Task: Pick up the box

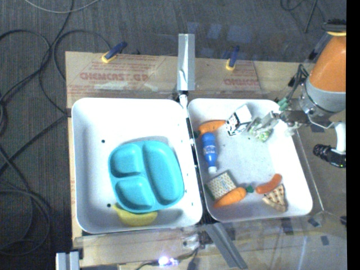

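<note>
In the right bin (pixel 298 167), a small white box with black print (pixel 239 118) sits tilted near the back wall. My gripper (pixel 262 126) reaches in from the right and hovers just right of that box, close to it or touching it. I cannot make out whether the box is in its grasp. A second small box with a tan and green pattern (pixel 220 183) lies near the bin's front left, well away from the gripper.
The right bin also holds an orange sausage-like piece (pixel 212 126), a blue bottle (pixel 209 151), a carrot (pixel 230 197), a red sausage (pixel 269 184) and a waffle slice (pixel 275 197). The left bin (pixel 90 128) holds a blue divided plate (pixel 147 176) and a banana (pixel 135 217).
</note>
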Controlling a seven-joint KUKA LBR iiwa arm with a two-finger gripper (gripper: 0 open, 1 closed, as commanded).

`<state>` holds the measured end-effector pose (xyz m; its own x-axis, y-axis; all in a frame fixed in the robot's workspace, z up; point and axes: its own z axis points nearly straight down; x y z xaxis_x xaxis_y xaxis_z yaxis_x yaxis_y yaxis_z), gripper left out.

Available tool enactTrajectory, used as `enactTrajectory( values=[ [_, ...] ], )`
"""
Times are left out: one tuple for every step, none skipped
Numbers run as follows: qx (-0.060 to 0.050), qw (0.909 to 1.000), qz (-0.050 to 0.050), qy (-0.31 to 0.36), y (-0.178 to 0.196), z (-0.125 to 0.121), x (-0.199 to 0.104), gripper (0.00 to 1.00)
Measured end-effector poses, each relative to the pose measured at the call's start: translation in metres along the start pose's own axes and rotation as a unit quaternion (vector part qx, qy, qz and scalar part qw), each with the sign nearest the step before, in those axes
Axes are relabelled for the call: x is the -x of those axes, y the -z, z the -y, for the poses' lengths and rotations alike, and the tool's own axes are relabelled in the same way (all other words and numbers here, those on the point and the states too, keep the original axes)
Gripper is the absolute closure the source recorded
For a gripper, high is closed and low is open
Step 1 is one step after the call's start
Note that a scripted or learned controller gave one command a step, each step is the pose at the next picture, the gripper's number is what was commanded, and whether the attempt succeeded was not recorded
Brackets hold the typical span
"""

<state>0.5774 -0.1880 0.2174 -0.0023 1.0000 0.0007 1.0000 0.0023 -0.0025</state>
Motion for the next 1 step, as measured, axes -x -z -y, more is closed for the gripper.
enactTrajectory(
  values=[
    [-0.001, 1.0, -0.001, -0.008, -0.1056, 0.0547, -0.062, 0.0]
  ],
)
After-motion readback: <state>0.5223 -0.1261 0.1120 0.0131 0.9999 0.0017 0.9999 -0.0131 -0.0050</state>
